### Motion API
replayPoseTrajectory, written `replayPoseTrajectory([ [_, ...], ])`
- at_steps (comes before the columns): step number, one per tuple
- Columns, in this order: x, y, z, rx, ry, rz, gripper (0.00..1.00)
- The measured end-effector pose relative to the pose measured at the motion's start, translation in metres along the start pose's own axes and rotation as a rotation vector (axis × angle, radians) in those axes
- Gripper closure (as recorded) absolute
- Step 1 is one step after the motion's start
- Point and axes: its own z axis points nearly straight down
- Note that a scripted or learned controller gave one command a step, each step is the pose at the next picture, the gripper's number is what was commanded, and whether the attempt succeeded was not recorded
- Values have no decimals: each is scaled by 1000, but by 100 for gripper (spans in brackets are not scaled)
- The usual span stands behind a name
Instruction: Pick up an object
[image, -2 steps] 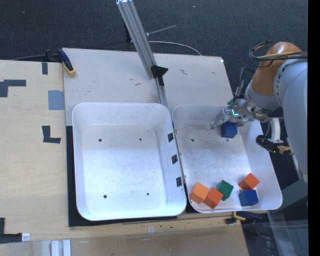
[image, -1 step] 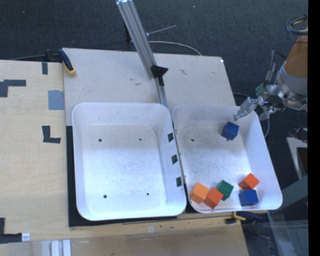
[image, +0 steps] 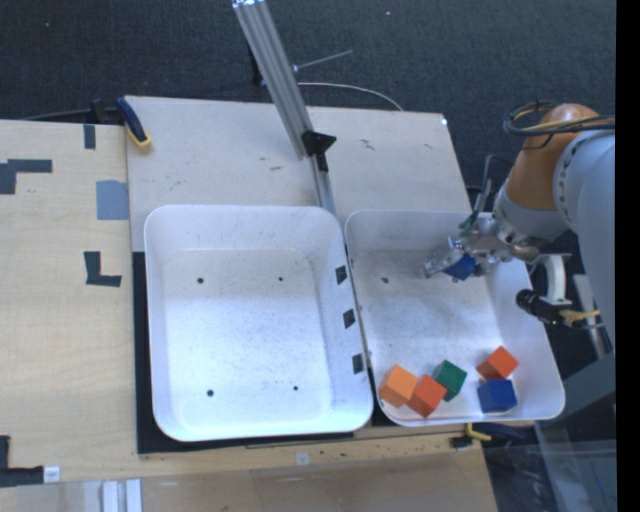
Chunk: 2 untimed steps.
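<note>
now you're lifting with the claw (image: 455, 264) pinching a blue cube (image: 462, 267) between its fingers; keep rising steadily, clear of the right bin (image: 420, 310) wall beside it.

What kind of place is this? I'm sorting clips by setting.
Likely a robotics lab bench: a KUKA arm over two white bins, coloured blocks for picking practice, tape marks on the board.
</note>
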Motion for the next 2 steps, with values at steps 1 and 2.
replayPoseTrajectory([
  [1, -1, -29, 4, -4, -1, 2, 0],
  [2, 14, 14, 2, -10, -1, -2, 0],
])
